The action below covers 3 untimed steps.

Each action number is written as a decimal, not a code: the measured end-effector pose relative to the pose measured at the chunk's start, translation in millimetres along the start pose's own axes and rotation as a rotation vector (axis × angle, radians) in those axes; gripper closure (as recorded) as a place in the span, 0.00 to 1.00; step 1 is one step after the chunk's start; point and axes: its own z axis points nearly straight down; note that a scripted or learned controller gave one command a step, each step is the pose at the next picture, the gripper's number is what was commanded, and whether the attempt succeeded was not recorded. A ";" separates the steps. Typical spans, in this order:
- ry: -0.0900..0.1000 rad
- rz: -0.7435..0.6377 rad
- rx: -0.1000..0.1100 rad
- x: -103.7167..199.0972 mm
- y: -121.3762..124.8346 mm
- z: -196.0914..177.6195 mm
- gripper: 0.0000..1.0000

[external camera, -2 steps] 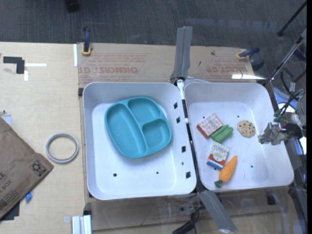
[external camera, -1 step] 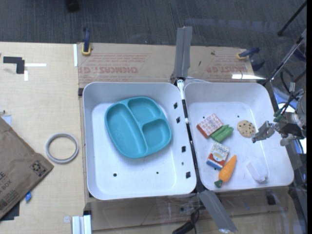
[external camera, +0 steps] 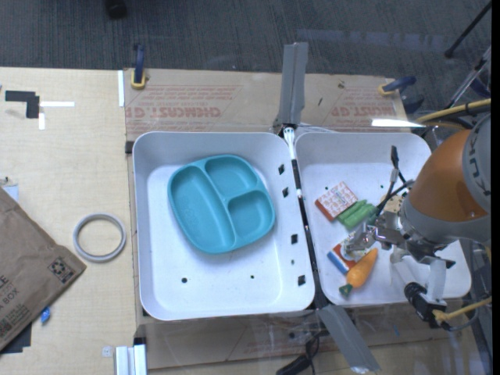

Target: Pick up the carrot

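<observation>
The carrot (external camera: 361, 271) lies near the front of the right bin (external camera: 328, 158). It is orange, with a green tip (external camera: 344, 291) that points toward the bin's front wall. My gripper (external camera: 360, 241) hangs just above the carrot's thick end and partly covers it. The arm (external camera: 453, 190), grey with an orange band, reaches in from the right over the bin's right side. From this angle I cannot make out whether the gripper touches the carrot.
Also in the right bin are a red and white packet (external camera: 336, 200), a green piece (external camera: 355, 212) and a small blue and red item (external camera: 337, 258) beside the carrot. The left bin (external camera: 156, 287) holds a teal divided plate (external camera: 223, 203). A tape ring (external camera: 99, 236) lies on the bench at left.
</observation>
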 end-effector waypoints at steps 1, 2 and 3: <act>0.000 0.002 0.002 -0.5 0.1 -8.6 1.00; 0.000 0.002 0.001 -0.6 0.1 -8.6 0.00; -0.003 -0.307 -0.010 10.3 -0.1 5.1 0.00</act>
